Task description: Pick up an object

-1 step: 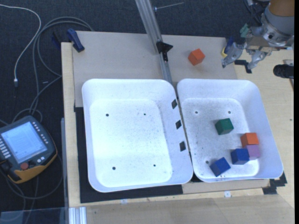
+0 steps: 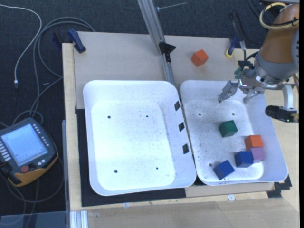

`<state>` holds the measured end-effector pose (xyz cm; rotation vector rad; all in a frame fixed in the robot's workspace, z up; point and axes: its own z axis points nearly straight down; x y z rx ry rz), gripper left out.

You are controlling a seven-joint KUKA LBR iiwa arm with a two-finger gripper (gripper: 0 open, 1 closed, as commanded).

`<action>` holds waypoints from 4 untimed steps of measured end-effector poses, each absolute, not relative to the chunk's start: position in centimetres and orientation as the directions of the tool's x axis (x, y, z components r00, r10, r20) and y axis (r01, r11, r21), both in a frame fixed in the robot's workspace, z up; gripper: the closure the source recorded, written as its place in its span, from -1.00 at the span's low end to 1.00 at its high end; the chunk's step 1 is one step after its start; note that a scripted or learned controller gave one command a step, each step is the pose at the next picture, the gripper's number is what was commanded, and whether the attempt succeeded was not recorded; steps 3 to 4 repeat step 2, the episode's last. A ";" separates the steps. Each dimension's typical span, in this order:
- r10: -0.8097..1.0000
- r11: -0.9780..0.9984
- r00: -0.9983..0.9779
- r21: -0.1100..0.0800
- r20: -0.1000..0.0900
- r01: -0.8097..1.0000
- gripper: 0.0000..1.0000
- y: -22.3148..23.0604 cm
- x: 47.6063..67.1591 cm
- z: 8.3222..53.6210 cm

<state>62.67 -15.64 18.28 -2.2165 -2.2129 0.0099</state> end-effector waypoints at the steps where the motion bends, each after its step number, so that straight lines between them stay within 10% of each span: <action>1: 1.000 0.004 -0.004 0.000 0.001 1.000 -1.00 -12.6 65.5 14.8; 2: 1.000 -0.003 0.003 -0.009 0.002 1.000 -1.00 -15.0 61.5 9.7; 4: 1.000 -0.003 0.003 -0.009 0.002 1.000 -1.00 -15.0 61.5 9.7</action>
